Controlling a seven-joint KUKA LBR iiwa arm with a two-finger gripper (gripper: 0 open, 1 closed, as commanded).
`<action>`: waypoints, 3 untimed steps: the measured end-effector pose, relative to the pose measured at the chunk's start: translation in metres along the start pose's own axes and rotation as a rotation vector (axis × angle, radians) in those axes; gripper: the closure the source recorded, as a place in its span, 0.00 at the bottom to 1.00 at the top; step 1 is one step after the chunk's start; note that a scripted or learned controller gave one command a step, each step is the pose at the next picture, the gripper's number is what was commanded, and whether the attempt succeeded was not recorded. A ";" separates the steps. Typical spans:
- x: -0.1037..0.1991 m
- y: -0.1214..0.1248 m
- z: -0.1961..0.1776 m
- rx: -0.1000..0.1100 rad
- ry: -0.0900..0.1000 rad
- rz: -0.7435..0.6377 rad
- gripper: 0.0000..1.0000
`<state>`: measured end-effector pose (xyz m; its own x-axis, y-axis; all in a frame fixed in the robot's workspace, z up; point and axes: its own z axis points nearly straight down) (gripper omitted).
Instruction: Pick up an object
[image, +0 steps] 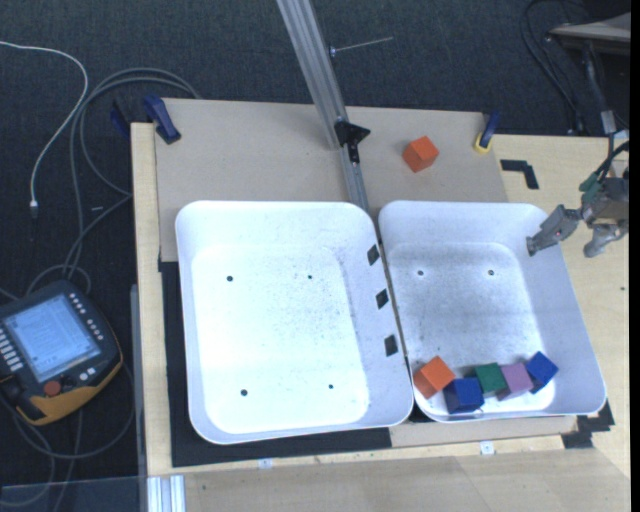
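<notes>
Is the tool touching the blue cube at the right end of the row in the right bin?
Apart. In the camera view the tool is at the right bin's upper right rim, with bare bin floor separating it from the blue cube near the bottom edge.

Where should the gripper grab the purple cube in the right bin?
Judgement call: take the purple cube from straight above, fingers on its near and far faces. The green cube and blue cube crowd its left and right sides, and the right bin's near wall sits close, so clearance is tight.
</notes>
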<state>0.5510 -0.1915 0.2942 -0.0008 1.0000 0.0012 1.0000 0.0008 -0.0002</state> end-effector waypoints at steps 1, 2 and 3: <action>0.000 0.001 -0.011 -0.003 0.000 -0.001 1.00; 0.039 -0.002 0.066 0.008 0.003 -0.003 1.00; 0.074 -0.065 0.104 0.009 0.004 0.001 1.00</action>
